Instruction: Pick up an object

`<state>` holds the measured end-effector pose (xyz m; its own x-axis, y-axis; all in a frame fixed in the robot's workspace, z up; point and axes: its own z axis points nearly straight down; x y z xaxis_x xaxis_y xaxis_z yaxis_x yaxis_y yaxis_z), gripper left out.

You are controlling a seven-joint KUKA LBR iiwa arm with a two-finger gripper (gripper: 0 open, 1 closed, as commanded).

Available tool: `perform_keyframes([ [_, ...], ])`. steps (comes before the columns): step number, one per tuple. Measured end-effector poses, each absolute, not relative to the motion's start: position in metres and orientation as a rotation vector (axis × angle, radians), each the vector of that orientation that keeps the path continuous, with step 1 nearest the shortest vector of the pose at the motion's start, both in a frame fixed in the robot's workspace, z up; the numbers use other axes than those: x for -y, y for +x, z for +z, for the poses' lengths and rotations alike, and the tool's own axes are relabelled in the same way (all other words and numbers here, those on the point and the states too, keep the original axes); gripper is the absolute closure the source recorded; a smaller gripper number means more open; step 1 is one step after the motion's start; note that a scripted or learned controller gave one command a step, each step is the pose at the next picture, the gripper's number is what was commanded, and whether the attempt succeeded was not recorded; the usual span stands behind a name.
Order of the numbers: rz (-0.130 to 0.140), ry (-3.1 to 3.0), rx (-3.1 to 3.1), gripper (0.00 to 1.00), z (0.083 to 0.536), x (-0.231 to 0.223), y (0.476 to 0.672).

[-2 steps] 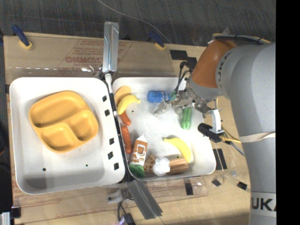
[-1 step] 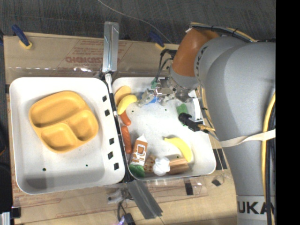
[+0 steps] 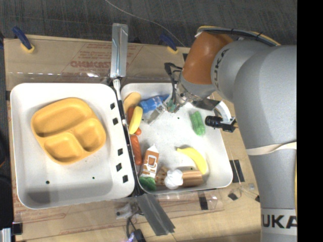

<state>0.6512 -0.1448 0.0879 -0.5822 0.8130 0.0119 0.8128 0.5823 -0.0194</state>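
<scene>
Here the left bin [image 3: 20, 150] holds a yellow tray [image 3: 68, 129], the right bin [image 3: 222, 155] toy food; pincer [image 3: 171, 106] state unclear

banana [image 3: 194, 158]: yellow, curved; lies loose near the right bin's front right
green object [image 3: 198, 123]: small, oblong; by the right wall
blue packet [image 3: 152, 105]: crumpled; back of the bin (beside a second banana [image 3: 132, 101])
carton [image 3: 149, 163]: orange-white; tilted at front

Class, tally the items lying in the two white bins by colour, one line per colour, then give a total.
Yellow: 4 (tray, banana, two pieces)
Green: 2
Orange: 2 (sticks)
Blue: 1
Brown: 2 (carton, block)
White: 1
Total: 12
</scene>
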Motion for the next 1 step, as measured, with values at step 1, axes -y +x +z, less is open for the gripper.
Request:
perform_keyframes([
  [1, 0.016, -1.29, 2.84, 0.0, 0.0877, 0.137, 0.6511],
])
